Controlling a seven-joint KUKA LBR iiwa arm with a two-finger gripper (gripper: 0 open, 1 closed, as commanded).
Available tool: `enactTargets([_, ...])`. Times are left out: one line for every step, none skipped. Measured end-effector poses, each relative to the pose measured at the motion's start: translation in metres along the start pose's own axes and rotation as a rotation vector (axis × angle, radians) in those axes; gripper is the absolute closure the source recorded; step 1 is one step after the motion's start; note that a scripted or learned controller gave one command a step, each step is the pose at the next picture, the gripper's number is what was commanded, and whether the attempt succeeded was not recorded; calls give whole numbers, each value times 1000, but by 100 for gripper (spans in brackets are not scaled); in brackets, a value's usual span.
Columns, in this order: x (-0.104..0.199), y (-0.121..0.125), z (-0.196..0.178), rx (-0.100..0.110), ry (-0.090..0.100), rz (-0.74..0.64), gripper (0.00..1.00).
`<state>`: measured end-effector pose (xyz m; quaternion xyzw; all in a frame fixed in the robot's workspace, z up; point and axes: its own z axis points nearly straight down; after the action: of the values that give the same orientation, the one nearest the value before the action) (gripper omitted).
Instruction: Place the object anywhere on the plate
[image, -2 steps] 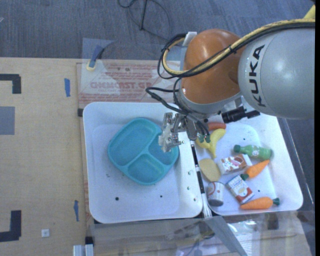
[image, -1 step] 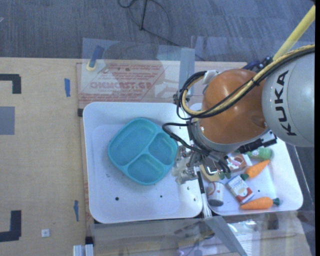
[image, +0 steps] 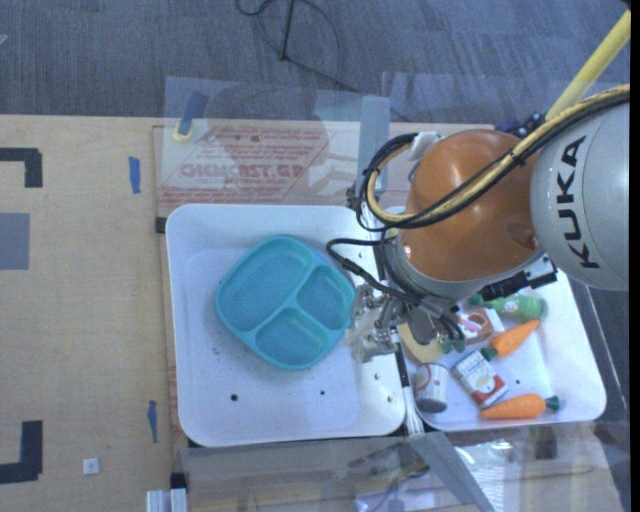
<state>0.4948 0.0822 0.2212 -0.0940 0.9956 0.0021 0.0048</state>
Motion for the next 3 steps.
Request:
enactTargets([-70, -58, 36, 4, 2, 63, 100])
enactTargets([-12, -42, 36, -1, 7, -487, 100])
enactTargets([11, -43, 30, 0, 8, -571, 100])
